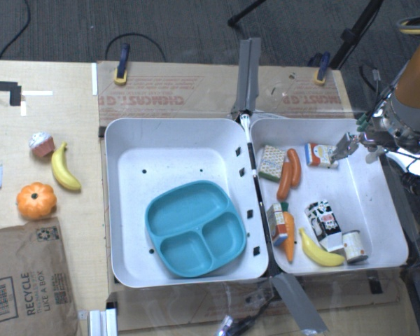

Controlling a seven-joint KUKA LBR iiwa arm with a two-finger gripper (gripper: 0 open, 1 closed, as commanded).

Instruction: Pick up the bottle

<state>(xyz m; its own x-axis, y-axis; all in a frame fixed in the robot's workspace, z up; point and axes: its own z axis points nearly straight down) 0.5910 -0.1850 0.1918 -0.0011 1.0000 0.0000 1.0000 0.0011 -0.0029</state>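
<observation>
The arm is reaching in from the right, mostly cut off by the frame edge; its jaws [350, 148] are hovering over the far right part of the right bin [378, 187], just beside a small carton [319, 155], and how far apart they are standing is too small and blurred to tell. The bottle [323, 221], white with black cow patches, is lying in the near half of that bin, long axis running from far-left to near-right, which end is the cap being hard to make out. A banana [319, 251] is lying just left of it, a can [354, 247] touching its near end. The left bin [126, 187] is holding a blue divided tray [194, 227]. Both bins are sitting on a cardboard-covered table [196, 89].
</observation>
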